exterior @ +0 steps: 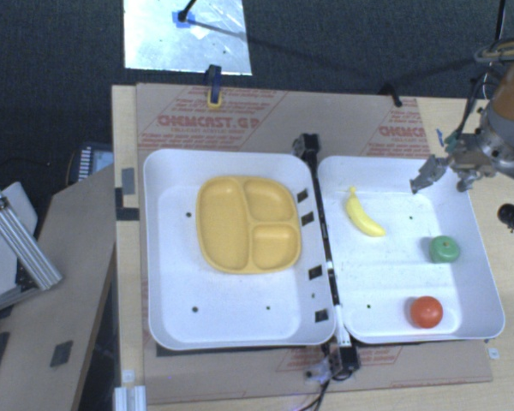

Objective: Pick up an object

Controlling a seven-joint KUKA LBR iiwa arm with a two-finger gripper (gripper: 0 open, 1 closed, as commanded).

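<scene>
gripper (pixel 442 176): fingers apart, nothing held | far right bin (pixel 488 315) | banana (pixel 364 215) nearest: should be straddled crosswise

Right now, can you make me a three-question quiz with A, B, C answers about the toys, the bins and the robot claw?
1. Where is the yellow tray?
A. left bin
B. right bin
C. on the floor

2. How many toy foods lie in the right bin?
A. one
B. three
C. five

3. What is the claw holding?
A. the banana
B. the tomato
C. nothing

Answers:
1. A, it lies inside the left bin.
2. B, banana, green fruit and tomato.
3. C, it hangs over the bin's far edge, apart from every toy.
</scene>
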